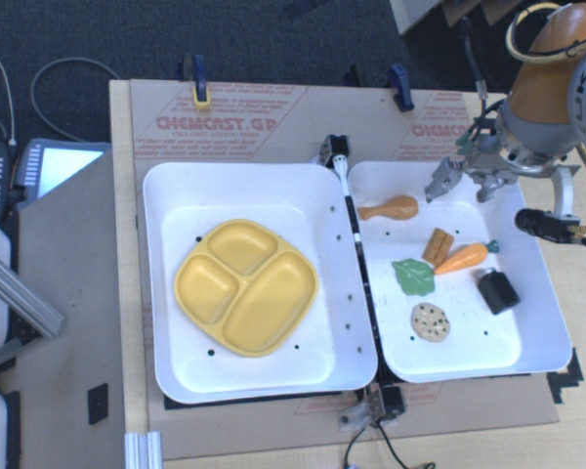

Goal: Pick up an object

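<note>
The right bin (527, 350) holds several toy foods: a tan drumstick (391, 208), a brown wafer (437, 245), an orange carrot (464, 257), a green leaf (413, 276), a black block (496, 291) and a speckled cookie (430, 321). My gripper (463, 189) hovers over the bin's far edge, up and to the right of the drumstick. It is open, with nothing between its fingers (439, 186).
The left bin (166, 223) carries a yellow divided plate (246, 286). A black hinge strip (356, 252) runs between the bins. Blue clamps (200, 76) sit on the board's far edge, and cables and a device lie off to the left.
</note>
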Available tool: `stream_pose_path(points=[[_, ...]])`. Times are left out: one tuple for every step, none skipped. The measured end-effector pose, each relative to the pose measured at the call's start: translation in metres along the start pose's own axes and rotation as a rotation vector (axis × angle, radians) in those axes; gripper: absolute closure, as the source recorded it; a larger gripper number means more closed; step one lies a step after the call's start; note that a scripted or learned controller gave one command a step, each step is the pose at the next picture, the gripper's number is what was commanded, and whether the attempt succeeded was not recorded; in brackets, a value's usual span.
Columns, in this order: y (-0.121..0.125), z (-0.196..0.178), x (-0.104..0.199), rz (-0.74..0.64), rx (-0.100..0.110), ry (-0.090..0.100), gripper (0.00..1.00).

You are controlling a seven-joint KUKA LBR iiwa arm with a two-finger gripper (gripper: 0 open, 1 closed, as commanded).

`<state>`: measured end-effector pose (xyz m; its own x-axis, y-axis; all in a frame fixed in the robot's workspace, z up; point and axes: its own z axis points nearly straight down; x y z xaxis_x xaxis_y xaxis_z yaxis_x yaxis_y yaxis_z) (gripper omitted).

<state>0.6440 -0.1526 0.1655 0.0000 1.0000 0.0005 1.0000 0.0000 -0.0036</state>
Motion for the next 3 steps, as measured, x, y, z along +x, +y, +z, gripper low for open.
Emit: stream_pose_path(points=[[-0.003, 0.055, -0.01, 0.001, 0.002, 0.0, 0.0], [-0.003, 0.083, -0.009, 0.0, 0.001, 0.0, 0.0], [-0.002, 0.07, -0.009, 0.0, -0.004, -0.001, 1.0]])
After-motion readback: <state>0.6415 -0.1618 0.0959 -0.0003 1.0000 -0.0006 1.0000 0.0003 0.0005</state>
